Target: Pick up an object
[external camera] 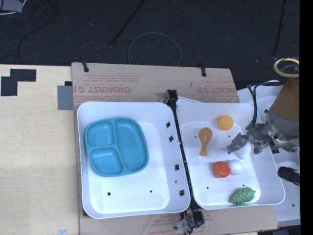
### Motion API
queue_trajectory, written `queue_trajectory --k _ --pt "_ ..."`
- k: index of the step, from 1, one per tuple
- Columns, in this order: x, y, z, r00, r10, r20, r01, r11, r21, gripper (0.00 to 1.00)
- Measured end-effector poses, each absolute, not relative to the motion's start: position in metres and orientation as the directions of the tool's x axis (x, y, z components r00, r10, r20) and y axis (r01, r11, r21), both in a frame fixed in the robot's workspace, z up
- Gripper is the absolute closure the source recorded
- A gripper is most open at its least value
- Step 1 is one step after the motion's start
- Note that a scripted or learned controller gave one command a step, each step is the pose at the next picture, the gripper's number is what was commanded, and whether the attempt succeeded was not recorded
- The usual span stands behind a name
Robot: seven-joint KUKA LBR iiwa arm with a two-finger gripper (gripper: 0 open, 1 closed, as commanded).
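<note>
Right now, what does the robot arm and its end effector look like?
The arm enters from the right: an orange band on top, then a grey rounded wrist section below it. The end effector is dark grey metal with angular, mechanical-looking linkages and a small purple-blue spot near its base. A black cable loops alongside the arm.

Two bins [161,204] white, small black marks on floors. Left bin: tray [116,146] solid light blue, three compartments same shade. Right bin: ball [225,122] orange; drumstick-shaped toy [205,140] tan-brown; round item [221,169] red-orange; egg-like item [236,167] white; grape-like bunch [242,196] green. Gripper [243,146] grey metal; arm [288,106] grey with orange band. Board [146,84] under bins brown cardboard, red mirrored lettering. Bench [34,151] pale wood tone, black and grey patches. Floor [146,18] dark, black cables.
</note>
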State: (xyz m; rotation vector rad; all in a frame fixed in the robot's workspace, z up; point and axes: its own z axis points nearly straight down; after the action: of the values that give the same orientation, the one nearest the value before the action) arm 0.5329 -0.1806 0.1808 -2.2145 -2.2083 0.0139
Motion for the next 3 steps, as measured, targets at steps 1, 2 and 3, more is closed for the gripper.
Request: queue_trajectory --k 1,2,3 --pt "0.536 -0.181 0.188 0.0 1.0 0.001 1.0 0.0 -0.003 0.0" --pt "0.531 -0.182 0.125 0.0 1.0 0.003 1.0 0.0 -0.008 0.0" --pt "0.531 -0.181 0.086 0.001 1.0 0.001 1.0 -0.001 -0.003 0.0"
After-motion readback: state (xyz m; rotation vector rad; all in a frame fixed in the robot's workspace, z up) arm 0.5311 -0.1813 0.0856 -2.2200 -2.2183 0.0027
